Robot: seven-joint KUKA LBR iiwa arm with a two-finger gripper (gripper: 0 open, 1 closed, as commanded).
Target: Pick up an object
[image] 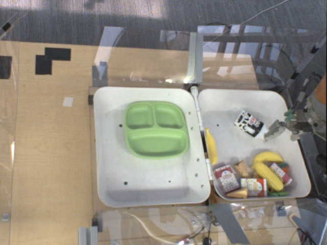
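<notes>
- While my grey two-finger gripper hangs at the right white bin's edge, I see its fingers spread, grasping nothing.
- Nearby black-and-white patterned carton lies flat, long axis diagonal.

Bench: pale wood-toned top, black block markings near its far left corner and left edge, a small pale square patch left of centre. Resting directly on it, two shallow white bins, touching side by side: left bin toward the middle of the bench, right bin toward its right edge. Clear panels stand along the far edge.
</notes>
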